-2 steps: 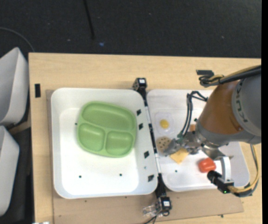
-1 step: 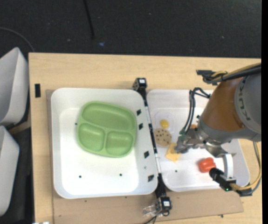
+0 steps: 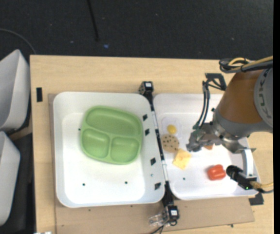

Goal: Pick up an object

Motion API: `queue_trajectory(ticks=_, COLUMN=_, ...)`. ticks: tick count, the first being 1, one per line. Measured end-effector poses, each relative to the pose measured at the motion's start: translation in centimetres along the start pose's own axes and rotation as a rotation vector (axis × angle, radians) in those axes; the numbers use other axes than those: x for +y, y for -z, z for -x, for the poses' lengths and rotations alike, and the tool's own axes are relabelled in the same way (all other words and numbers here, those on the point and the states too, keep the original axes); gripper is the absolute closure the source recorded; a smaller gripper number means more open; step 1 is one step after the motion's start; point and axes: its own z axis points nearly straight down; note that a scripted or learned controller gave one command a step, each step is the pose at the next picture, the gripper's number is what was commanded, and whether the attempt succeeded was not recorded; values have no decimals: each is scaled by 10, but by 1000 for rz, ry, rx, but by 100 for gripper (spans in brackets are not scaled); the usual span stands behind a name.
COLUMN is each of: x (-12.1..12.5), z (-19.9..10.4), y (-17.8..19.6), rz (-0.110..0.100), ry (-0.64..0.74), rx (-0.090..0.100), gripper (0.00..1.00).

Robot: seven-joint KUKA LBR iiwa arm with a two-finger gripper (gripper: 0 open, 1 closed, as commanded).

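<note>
Gripper [image 3: 194, 145]: over the right bin [image 3: 178, 106]; open or closed, cannot tell.
Yellow block [image 3: 181, 159]: just below; looks light, stiff; grip flat sides.
Red piece [image 3: 215, 172]: nearby.

My arm [image 3: 244, 104] shows orange above the wrist, grey below it. Under me both bins [image 3: 66, 189] are white. The left one carries a pale green divided plate [image 3: 111, 134]. In the right one I see a small yellow round piece [image 3: 171, 129], a tan speckled disc [image 3: 169, 141], a yellow wedge [image 3: 181, 160] and a red block [image 3: 216, 172]. The bench [image 3: 105, 72] is light wood.
</note>
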Motion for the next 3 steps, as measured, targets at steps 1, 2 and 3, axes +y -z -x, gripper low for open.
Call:
queue_trajectory(ticks=1, x=11, z=5, y=57, rz=0, ry=-1, rx=-1, gripper=100)
queue_trajectory(ticks=2, x=11, z=6, y=19, rz=-9, ry=-5, rx=0, gripper=100)
queue_trajectory(ticks=3, x=22, z=-42, y=39, rz=-4, ry=3, rx=1, gripper=100)
